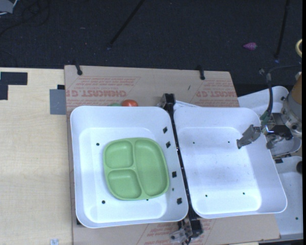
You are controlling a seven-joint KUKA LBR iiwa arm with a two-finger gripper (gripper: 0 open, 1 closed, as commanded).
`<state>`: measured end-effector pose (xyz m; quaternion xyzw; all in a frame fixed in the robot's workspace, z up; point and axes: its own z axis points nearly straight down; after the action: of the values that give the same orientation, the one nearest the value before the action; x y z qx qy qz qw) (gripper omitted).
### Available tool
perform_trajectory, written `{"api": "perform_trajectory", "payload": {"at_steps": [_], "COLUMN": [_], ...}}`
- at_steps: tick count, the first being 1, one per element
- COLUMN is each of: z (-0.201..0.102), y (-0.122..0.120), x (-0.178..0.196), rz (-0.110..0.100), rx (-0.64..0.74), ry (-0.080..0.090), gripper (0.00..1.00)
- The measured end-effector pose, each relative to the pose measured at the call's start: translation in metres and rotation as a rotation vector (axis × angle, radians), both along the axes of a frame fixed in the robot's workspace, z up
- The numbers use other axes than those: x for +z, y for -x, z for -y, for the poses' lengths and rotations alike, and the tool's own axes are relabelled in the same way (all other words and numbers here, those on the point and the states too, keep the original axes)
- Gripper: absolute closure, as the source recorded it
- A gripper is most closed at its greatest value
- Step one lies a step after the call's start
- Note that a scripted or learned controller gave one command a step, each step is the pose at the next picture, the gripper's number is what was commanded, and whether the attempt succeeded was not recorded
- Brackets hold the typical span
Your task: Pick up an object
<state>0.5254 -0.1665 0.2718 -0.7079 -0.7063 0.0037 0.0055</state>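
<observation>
A light green plate [135, 168] with three compartments lies flat in the left white bin [86, 137]. My gripper [259, 139] hangs over the right edge of the right white bin [229, 203], far from the plate. It is open: one dark finger [247, 137] points left over the bin's floor, the other sits near the rim, and nothing is between them.
A small red object [129, 103] and a bit of green [113, 104] peek out behind the left bin's far rim, on the cardboard sheet [143, 86]. A black divider [176, 157] with clips runs between the bins. Pale wooden bench extends to the left.
</observation>
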Motion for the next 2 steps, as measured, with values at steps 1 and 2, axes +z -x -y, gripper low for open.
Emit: {"api": "perform_trajectory", "payload": {"at_steps": [1,2], "z": [0.0,-0.003], "y": [-0.002,0.004], "x": [0.006,-0.039], "rz": [0.01,0.006], "rx": [0.002,0.002], "ry": [0.002,0.0], "gripper": [0.0,0.0]}}
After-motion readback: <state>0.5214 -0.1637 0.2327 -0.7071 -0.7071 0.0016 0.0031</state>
